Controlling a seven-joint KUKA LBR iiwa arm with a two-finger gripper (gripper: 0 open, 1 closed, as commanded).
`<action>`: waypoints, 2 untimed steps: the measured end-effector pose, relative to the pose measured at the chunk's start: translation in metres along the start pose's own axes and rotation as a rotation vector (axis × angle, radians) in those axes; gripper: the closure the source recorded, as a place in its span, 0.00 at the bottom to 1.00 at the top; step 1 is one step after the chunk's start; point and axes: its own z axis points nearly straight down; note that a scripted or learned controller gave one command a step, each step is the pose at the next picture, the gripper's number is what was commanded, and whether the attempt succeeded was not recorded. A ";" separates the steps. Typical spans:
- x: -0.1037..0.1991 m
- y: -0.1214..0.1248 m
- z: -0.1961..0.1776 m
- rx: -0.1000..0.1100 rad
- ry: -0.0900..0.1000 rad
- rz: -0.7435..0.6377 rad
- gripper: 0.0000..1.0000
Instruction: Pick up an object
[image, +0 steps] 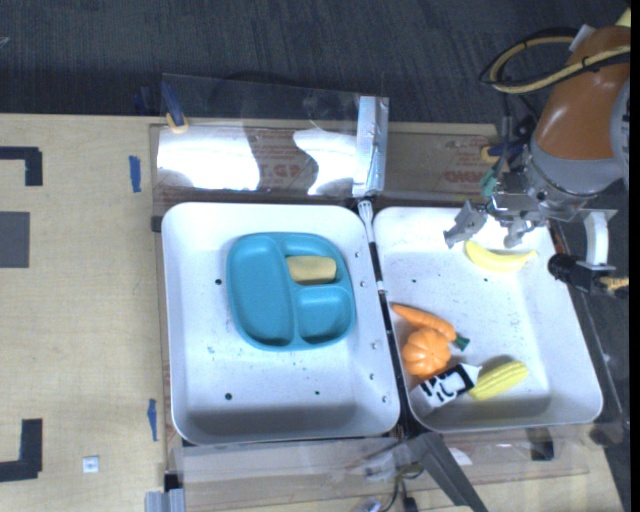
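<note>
Camera view showed the gripper (490, 230) over the far part of the right bin (570, 330), with its two fingers spread apart and nothing between them. A banana (500, 258) lay just beside it, under the right finger (517, 236), close to the far wall of the bin. Near the front of the same bin were a carrot (422, 318), a small pumpkin (428, 351) touching it, a corn cob (498, 378) and a black and white card (445, 385) between pumpkin and corn. These lay well apart from the gripper. The left bin (200, 380) held a blue tray (270, 290) with a yellow block (312, 269) in one compartment. The arm (585, 120) covered the far right corner of the right bin, and part of the banana was hard to see under the finger.
</note>
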 end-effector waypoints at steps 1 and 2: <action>0.009 0.002 -0.059 -0.009 -0.002 0.150 0.00; 0.004 -0.047 -0.036 -0.001 0.000 -0.051 0.00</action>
